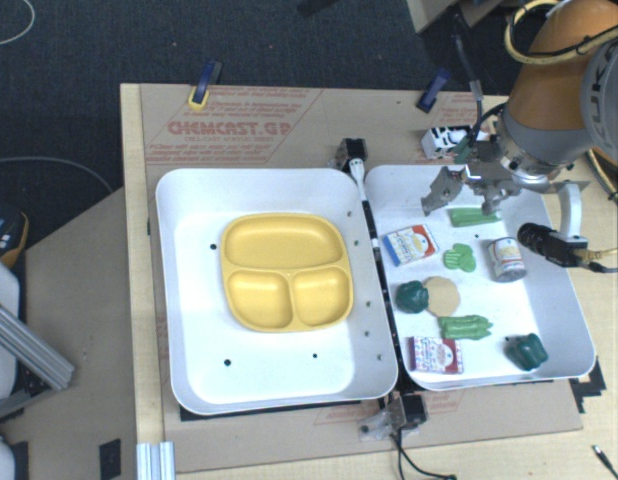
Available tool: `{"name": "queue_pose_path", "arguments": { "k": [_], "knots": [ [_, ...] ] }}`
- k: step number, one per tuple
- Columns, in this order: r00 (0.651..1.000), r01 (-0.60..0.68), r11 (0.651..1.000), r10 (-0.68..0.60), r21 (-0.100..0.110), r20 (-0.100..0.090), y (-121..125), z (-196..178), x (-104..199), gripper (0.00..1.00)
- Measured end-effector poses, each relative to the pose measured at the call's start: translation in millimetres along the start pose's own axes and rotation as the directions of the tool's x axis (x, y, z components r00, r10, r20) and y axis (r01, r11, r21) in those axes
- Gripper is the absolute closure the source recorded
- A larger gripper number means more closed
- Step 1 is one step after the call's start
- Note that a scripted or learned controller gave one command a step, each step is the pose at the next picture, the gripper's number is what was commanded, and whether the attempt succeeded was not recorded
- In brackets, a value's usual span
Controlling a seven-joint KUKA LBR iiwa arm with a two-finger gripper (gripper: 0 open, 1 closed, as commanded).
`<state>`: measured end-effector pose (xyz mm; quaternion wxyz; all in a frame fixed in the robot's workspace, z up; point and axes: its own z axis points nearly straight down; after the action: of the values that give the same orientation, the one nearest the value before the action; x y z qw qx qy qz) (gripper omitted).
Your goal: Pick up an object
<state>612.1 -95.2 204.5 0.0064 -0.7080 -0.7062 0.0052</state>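
The pincer [467, 190] is seen hanging over the far end of the right bin [574, 313], its two grey fingers splayed apart and nothing between them: released, then, and no grasp made yet. Just beside the nearer fingertip, a green bar [473, 216] is lying flat on the bin floor, and it is judged the likeliest target. The other candidates are spread further toward the near rim: a small carton [410, 244], a green knobbly piece [459, 259], a little tin [506, 259], a dark green lump [411, 296] touching a tan disc [442, 294], another green piece [465, 326], a red-and-white packet [436, 354] and a teal block [527, 351]. In the left bin [189, 298], a yellow divided tray [286, 270] is left alone.

For the step in hand, the pincer should be centred over the bar's short axis before it is lowered, so the fingers close across the narrow width. Whether the fingertips are already touching the bin floor cannot quite be told from this slanted view, so the descent is best kept slow. Room should be kept from the far wall, and the closing delayed until the bar is straddled.
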Motion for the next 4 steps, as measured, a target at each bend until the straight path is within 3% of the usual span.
{"name": "queue_pose_path", "arguments": {
  "k": [1, 2, 3, 4],
  "knots": [
    [1.0, 0.002, 1.0, -0.002, -0.015, 0.001, 3, -8, 0, 0.0],
    [1.0, 0.003, 1.0, -0.003, -0.009, 0.001, 9, 53, 3, 0.0],
    [1.0, 0.0, 1.0, 0.0, -0.017, -0.001, 7, 112, -2, 0.0],
    [1.0, 0.002, 1.0, -0.002, -0.022, 0.0, 10, 114, -2, 0.0]
  ]
}}
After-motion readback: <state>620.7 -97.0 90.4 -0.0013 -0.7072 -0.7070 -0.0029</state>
